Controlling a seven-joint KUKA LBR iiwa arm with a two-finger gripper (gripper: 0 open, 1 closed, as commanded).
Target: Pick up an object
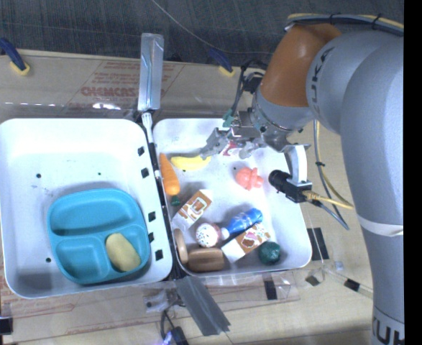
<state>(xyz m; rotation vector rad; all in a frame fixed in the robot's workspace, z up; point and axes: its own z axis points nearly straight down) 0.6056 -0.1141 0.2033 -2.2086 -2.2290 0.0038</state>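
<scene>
— Where are you? My gripper [228,141] hangs over the right bin [297,230], fingers apart, holding nothing; the banana [190,162] lies just beside them.

— The risk? I judge one finger could nudge it toward the carrot [170,176].

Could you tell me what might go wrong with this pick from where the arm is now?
The gripper sits low in the right bin, beside the banana and the bin's far wall; it could scrape that wall. The carrot lies close by, so a grab might nudge both together.
</scene>
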